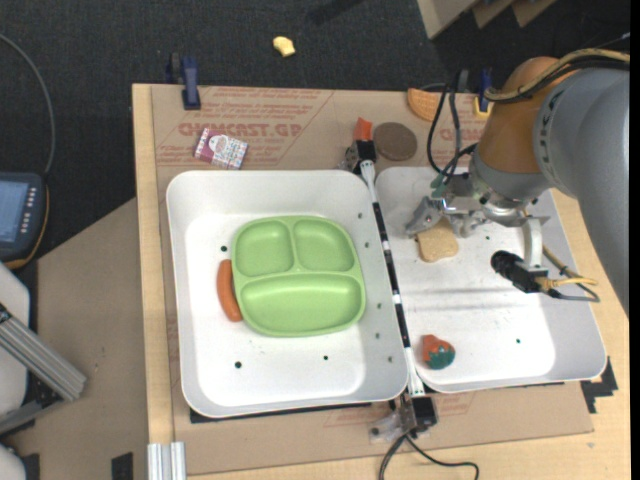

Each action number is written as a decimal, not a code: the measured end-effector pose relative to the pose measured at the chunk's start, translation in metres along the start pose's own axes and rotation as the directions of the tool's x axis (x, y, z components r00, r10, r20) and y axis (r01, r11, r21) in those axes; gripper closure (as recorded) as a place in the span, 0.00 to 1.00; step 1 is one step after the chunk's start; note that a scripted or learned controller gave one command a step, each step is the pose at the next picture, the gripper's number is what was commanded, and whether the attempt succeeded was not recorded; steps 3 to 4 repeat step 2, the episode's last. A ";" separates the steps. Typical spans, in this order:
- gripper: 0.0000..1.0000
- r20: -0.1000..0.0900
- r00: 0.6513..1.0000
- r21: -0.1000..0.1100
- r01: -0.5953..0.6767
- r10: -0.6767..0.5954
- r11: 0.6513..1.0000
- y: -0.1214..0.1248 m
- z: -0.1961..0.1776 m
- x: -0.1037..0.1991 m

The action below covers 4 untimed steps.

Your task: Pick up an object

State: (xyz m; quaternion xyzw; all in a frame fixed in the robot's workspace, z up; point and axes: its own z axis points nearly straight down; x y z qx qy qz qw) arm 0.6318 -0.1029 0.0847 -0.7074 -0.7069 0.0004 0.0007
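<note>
On cardboard bench point(290, 128) | right bin point(480, 313): tan chunk point(437, 246) | dark floor point(100, 28)

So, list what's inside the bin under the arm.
A tan bread piece lies by the gripper, and a red-and-teal toy near the front corner. The arm covers the bin's far right side, hiding anything there.
</note>
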 end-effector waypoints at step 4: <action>1.00 0.000 1.000 -0.004 0.001 -0.001 1.000 -0.005 -0.011 -0.001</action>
